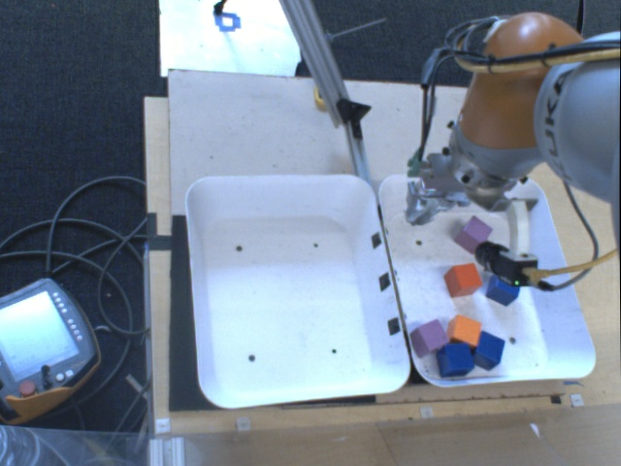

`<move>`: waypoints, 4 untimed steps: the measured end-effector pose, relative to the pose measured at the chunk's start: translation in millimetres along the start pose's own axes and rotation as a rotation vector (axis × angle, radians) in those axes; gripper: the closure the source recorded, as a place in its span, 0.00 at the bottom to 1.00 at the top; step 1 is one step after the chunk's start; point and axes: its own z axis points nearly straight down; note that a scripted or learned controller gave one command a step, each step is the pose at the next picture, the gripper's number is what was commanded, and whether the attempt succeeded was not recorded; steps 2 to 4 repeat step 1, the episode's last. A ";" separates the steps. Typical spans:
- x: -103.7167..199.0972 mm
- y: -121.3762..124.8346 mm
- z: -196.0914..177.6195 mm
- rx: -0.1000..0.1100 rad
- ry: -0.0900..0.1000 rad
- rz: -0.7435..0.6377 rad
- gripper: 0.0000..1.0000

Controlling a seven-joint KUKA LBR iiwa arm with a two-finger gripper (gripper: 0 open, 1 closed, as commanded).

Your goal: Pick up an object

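Note:
The right bin holds several small blocks. A purple block lies near the bin's middle, with an orange-red block and a blue block just below it. At the front sit a purple block, an orange block and two blue blocks bunched together. My gripper hangs over the bin's back left part, left of the upper purple block and apart from it. I see no block in it.
The left bin adjoins the right one along a shared rim. A slanted metal pole crosses the back of the bench. A teach pendant and cables lie on the floor at left.

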 end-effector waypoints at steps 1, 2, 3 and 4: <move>53.0 0.3 -2.0 -0.002 0.001 -0.001 1.00; 53.0 0.3 -2.0 -0.002 0.001 -0.001 1.00; 53.0 0.3 -2.0 -0.002 0.001 -0.001 1.00; 53.0 0.3 -2.0 -0.002 0.001 -0.001 1.00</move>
